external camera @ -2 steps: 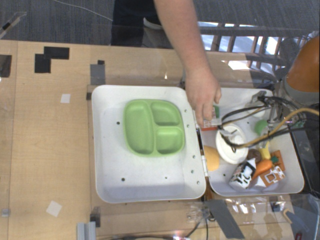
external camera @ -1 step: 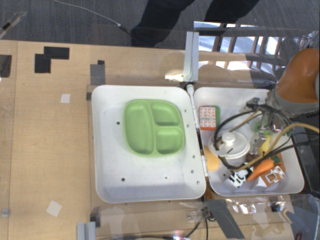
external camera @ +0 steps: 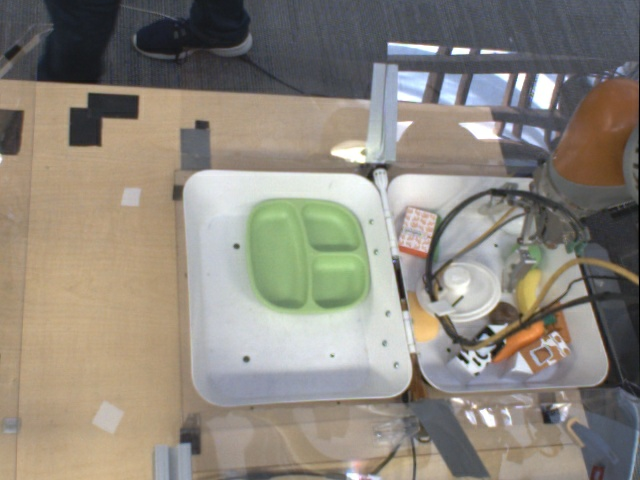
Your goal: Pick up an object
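My gripper [external camera: 524, 264] hangs low over the right bin [external camera: 592, 372], at the end of the grey arm with its orange band [external camera: 598, 140]. Black and tan cables loop out from it to the left. Directly under it lies a yellow, banana-like object [external camera: 527, 290]. A white round cup [external camera: 468, 288] sits just to its left. An orange carrot [external camera: 519, 340] lies across the front of the bin. A red and white box [external camera: 417, 230] rests by the bin's left wall.
The left bin [external camera: 215, 368] holds a green divided plate [external camera: 306, 254]. An orange slice [external camera: 425, 325], a black and white item [external camera: 478, 357] and an orange and white carton [external camera: 549, 348] crowd the right bin's front. A person's legs stand beyond the bench at top left.
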You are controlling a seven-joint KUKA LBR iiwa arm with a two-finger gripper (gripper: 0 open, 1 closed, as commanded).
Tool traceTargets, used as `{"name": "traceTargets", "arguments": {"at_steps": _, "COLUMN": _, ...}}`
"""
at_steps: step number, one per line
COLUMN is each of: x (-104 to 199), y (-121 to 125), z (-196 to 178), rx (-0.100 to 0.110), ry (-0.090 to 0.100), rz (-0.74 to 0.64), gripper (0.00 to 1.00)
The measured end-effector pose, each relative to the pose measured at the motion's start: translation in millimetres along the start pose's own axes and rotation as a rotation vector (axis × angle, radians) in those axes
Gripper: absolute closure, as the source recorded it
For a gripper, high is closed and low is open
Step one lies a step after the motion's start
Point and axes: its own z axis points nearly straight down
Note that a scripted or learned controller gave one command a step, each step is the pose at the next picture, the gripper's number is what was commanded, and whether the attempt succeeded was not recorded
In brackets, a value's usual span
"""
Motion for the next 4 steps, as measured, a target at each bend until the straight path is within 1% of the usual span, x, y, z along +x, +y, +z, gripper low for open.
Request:
{"name": "traceTargets", "arguments": {"at_steps": 1, "x": -4.5, "y": 2.0, "z": -14.4, "rx": 0.002, "ry": -0.013, "rz": -0.006, "gripper": 1.00}}
{"name": "traceTargets", "arguments": {"at_steps": 2, "x": -18.4, "y": 6.6, "z": -158.7, "rx": 0.000, "ry": -0.002, "rz": 0.237, "gripper": 1.00}}
{"name": "traceTargets", "arguments": {"at_steps": 3, "x": -17.5, "y": 6.6, "z": -156.1, "rx": -0.001, "ry": 0.003, "rz": 0.236, "gripper": 0.00}}
{"name": "traceTargets", "arguments": {"at_steps": 4, "x": -16.3, "y": -0.1, "z": -71.6, "rx": -0.002, "ry": 0.008, "rz": 0.075, "gripper": 0.00}}
